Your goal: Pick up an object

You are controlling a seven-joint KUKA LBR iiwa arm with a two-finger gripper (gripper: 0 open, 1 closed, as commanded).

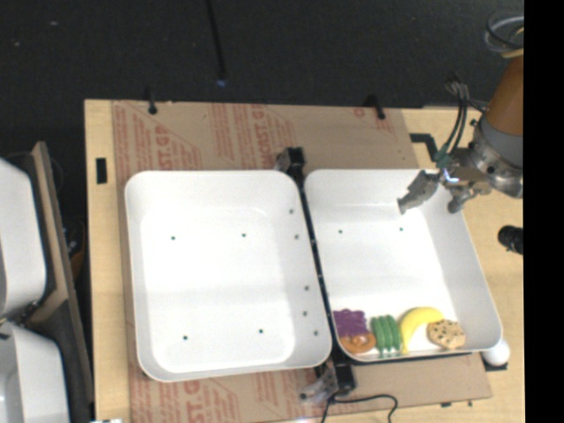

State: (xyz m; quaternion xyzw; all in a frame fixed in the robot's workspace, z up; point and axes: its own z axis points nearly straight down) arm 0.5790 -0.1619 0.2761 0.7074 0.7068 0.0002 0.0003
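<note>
Hand [434, 194] released, holding nothing, over right bin [388, 254] far edge; banana [420, 318] well apart, near edge.

Two white bins [211, 192] on cardboard [220, 135]

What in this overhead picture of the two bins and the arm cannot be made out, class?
- Gripper, camera view: small and blurred over the right bin's far corner; how its fingers stand cannot be told.
- Arm: cut off by the right edge.
- Toy food along the right bin's near wall: purple piece, green piece, banana and cookie are packed together and too small to tell which touch.
</note>
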